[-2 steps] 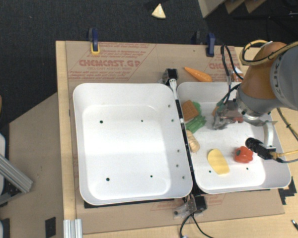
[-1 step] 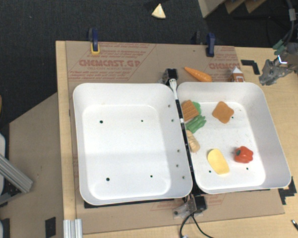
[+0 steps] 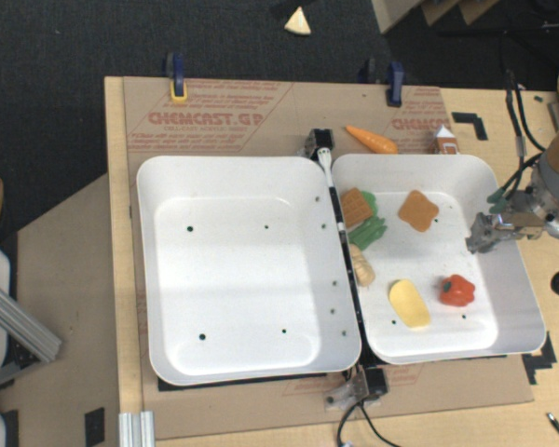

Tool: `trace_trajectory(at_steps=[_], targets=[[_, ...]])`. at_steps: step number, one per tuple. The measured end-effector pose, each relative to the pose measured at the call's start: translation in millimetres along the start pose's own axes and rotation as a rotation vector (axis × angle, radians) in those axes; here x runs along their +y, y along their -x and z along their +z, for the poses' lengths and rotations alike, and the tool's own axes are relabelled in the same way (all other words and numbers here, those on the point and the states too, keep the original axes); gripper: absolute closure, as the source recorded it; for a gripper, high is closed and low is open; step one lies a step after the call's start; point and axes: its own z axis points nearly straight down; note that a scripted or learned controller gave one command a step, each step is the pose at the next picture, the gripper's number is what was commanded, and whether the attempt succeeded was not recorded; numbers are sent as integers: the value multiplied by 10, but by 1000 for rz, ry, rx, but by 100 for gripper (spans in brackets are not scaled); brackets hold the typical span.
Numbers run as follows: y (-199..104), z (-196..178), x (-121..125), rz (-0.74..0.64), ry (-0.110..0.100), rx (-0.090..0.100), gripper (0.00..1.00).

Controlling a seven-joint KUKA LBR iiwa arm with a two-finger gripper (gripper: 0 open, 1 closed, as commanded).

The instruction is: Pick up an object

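The gripper (image 3: 480,236) hangs over the right edge of the right bin (image 3: 512,338), entering from the right, and whether it is clenched or released cannot be told from this slanting view; nothing can be seen in its grasp. Nearest to it, just below and a little to its left, sits a red pepper-like piece (image 3: 457,290), roundish, with no clear long axis. Further to the gripper's left and lower lies a yellow piece (image 3: 409,304), oblong, its long axis running from upper left to lower right. Up and to the left of the gripper rests a tan square piece (image 3: 417,210), turned so that its corners point up, down and sideways. Well to the gripper's left, against the wall shared by the two bins, a brown piece (image 3: 356,207) lies touching a green piece (image 3: 367,228), and below them a pale beige piece (image 3: 361,266) stretches nearly top to bottom along that wall. The widest bare floor in this bin lies directly left of the gripper, between the tan square and the red piece. Far to the left, the left bin (image 3: 163,250) offers broad open floor. Beyond the right bin's far rim, on the board (image 3: 261,119), an orange carrot (image 3: 371,139) lies slanting from upper left to lower right.
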Motion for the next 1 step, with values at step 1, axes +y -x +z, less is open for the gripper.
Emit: trace_trajectory(at_steps=[1], targets=[[-161,512,-364,-4,7,-1,100]])
